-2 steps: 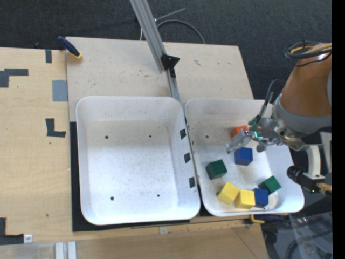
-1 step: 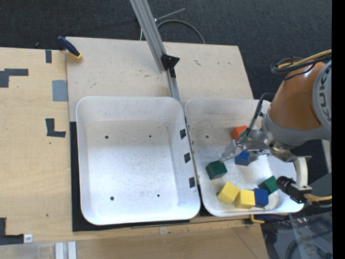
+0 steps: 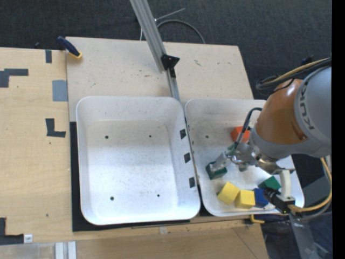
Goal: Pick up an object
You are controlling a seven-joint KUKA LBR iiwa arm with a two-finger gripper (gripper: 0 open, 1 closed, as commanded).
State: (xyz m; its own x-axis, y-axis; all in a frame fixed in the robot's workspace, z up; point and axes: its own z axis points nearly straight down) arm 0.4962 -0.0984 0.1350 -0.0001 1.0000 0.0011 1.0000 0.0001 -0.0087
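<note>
My gripper (image 3: 222, 164) reaches down into the right bin (image 3: 215, 111) from the right, below the arm's orange band. Its tip is at a small dark green object (image 3: 216, 171) on the bin floor, left of centre. Whether that object is gripped is unclear. An orange object (image 3: 239, 133) lies behind the gripper, partly covered by the wrist. Two yellow blocks (image 3: 228, 192) (image 3: 247, 199) sit near the bin's front wall, with a blue block (image 3: 261, 198) and a green block (image 3: 270, 184) to their right.
The left bin (image 3: 86, 144) adjoins the right one along a shared rim. A slanted metal pole (image 3: 151, 28) rises behind the bins. A blue and yellow tool (image 3: 70, 47) lies on the far left of the board.
</note>
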